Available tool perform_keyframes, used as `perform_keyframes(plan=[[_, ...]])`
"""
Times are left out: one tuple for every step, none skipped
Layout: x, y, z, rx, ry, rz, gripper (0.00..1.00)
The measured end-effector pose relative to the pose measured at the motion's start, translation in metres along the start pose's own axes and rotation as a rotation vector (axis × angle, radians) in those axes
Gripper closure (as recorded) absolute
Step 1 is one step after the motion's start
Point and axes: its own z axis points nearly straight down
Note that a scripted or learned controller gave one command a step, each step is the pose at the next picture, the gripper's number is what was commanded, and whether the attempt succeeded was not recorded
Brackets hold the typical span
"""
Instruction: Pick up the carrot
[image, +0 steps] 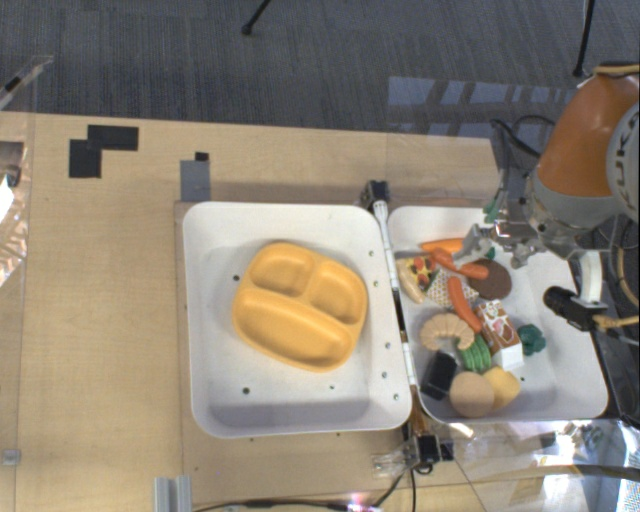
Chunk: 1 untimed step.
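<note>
Where smooth toy foods crowd, the tapered orange carrot (441, 245) lies.

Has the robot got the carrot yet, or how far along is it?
Not yet. The arm has reached over the right bin, and its gripper sits beside the carrot, which lies among the toy food. I see nothing between its fingers. Gripping and lifting the carrot are left.

letters "UK" on orange arm band (600, 130)

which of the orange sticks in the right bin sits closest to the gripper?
The upper carrot, lying nearly level just left of the gripper. The other orange stick slants lower, mid-pile.
</note>
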Motion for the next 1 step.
perform_keyframes(plan=[[0.0219, 0.0503, 0.0568, 0.001, 0.001, 0.238, 0.00]])
